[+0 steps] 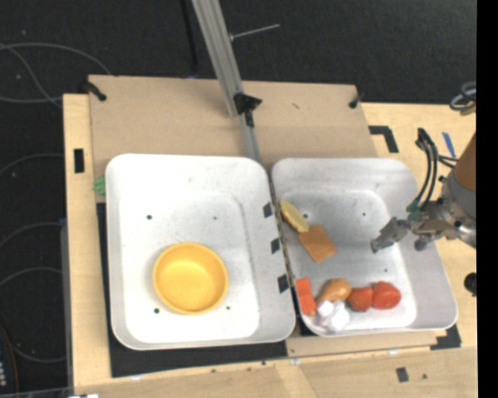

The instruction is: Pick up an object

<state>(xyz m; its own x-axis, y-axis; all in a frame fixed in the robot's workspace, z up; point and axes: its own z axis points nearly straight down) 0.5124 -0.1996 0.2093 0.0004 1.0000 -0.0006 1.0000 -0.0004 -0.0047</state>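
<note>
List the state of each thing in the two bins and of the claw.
Yellow bowl: upright, alone in left bin.
Brown block: lying flat in right bin.
Red pieces: resting at the near edge.
Claw: above the right bin, holding nothing.

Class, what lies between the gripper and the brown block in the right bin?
Bare white bin floor separates the gripper from the brown block, as the camera view shows.

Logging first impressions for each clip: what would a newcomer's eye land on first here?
Probably the yellow bowl, alone in the left bin. Next, the cluster along the right bin's near edge: a red object, an orange one and a white one, with a tan block farther up. The gripper hangs over that bin's right side.
</note>
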